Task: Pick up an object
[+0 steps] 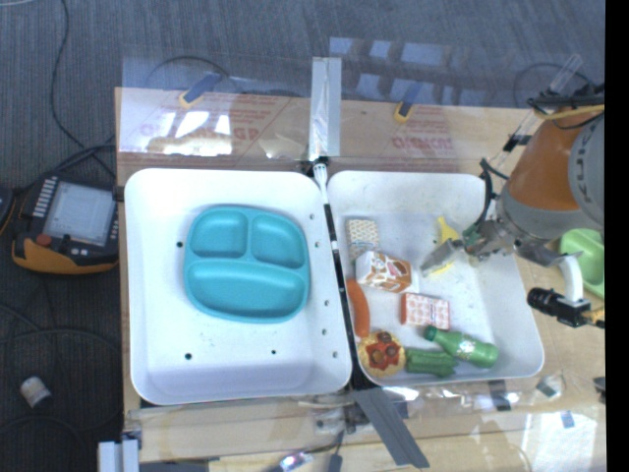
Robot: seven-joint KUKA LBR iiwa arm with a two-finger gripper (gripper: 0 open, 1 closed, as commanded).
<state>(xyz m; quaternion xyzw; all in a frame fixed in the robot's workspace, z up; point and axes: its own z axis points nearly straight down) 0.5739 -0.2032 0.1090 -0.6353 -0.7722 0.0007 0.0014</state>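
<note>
Left white bin (157, 352): teal three-compartment plastic plate (248, 264) takes the centre; bare floor all round it, widest along near edge. Right white bin (511, 303): clutter packed along left wall and near edge, i.e. waffle-pattern piece (362, 231), small printed packet (385, 272), orange carrot-like stick (359, 307), red-and-white square card (426, 311), toy pizza slice (381, 351), dark green cucumber-like piece (429, 362), green plastic bottle (462, 345). Gripper (444, 255) and grey arm w/ orange band (555, 170) block right-centre, beside a small yellow piece (447, 230). Open floor: far strip of right bin.
</note>
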